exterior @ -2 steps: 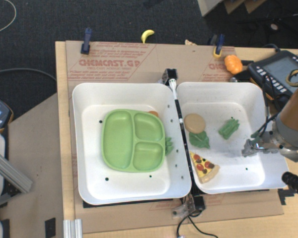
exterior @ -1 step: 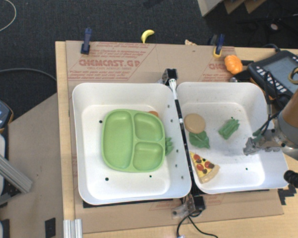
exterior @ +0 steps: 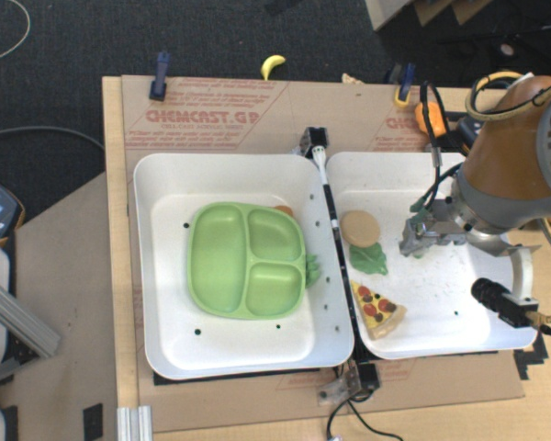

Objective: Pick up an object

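The greatest risk is judged to be a closing on nothing. The gripper is seen in the right bin, well apart from the nearest candidates, and a descent from this spot would meet bare floor. A second risk lies in the crowding at that bin's left wall: the tan round is touching the green leaf, and the pizza slice lies near them, so 2 things could be nudged or pinched together. The slice and the leaf are flat and low, and it is judged that the fingertips could slide over them. The green plate, with its 3 compartments, rests in the left bin and is thought too wide to be grasped except at its rim.

The arm is reaching in from the right, its bulky wrist held over the right bin's far side and the gripper pointed down toward the floor. Nothing is seen between the fingers; whether they are released or clenched cannot be told from this slant.
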{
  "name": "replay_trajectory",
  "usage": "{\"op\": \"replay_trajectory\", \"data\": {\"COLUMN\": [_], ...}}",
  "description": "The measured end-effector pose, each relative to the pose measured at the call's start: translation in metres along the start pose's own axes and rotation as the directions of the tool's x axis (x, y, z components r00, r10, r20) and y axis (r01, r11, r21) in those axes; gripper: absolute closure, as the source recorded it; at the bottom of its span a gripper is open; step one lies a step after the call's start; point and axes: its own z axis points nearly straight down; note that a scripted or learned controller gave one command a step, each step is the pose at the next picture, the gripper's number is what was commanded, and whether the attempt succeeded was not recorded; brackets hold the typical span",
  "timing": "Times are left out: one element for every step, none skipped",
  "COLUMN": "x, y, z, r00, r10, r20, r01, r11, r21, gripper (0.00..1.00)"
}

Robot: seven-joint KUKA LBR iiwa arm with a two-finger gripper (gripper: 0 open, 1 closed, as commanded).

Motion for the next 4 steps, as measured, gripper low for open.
{"op": "replay_trajectory", "data": {"x": [0.11, 0.168, 0.177, 0.177], "y": [0.019, -0.013, 0.01, 0.009], "z": [0.004, 0.004, -0.196, -0.197], "r00": [1.0, 1.0, 1.0, 1.0], "r10": [-0.001, 0.005, 0.008, 0.009], "r20": [-0.002, -0.001, -0.002, 0.003], "r01": [0.001, -0.005, -0.008, -0.009], "r11": [1.0, 1.0, 1.0, 1.0], "r21": [0.005, 0.012, -0.012, 0.004], "gripper": [1.0, 1.0, 1.0, 1.0]}}
